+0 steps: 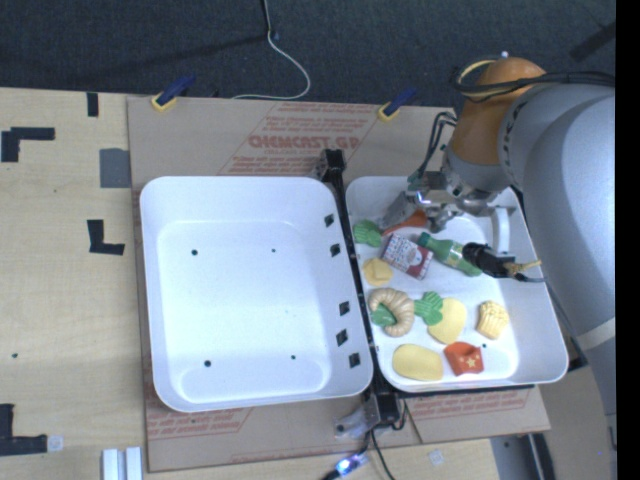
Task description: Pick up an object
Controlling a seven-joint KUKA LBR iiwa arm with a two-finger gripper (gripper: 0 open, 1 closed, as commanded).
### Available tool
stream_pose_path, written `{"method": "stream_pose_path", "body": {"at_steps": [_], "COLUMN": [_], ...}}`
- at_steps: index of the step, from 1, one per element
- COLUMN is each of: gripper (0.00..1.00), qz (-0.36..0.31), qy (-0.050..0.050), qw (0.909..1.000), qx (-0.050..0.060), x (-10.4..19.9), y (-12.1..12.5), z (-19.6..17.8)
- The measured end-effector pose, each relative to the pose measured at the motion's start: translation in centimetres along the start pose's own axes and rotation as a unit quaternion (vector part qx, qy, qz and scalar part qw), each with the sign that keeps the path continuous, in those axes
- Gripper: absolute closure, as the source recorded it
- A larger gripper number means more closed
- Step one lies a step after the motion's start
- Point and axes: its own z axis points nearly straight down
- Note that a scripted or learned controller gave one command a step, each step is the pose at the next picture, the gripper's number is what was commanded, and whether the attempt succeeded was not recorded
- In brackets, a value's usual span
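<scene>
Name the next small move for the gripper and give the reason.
Probably lower a little onto the green bottle: the gripper sits over the back of the right bin, just above the bottle and the red-and-white packet, with nothing seen between its fingers.

Red printed lettering runs across the brown cardboard sheet (290, 143) just beyond the far rim of the left white bin (240, 193); it appears upside down from the camera's side, and its letters cannot be made out with certainty. A red-and-white packet (408, 255) in the neighbouring bin bears a label too small to read.
</scene>
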Motion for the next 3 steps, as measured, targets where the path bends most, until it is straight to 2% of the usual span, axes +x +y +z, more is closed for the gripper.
{"method": "stream_pose_path", "body": {"at_steps": [1, 2, 3], "gripper": [0.00, 0.00, 0.00], "qz": [0.003, 0.001, 0.004], "qy": [0.000, 0.000, -0.001], "qw": [1.0000, 1.0000, 1.0000], "qx": [-0.002, 0.000, -0.002], "x": [-3.3, 0.0, -7.0], "y": [0.0, 0.0, -0.1], "z": [-0.2, -0.1, -0.2]}}
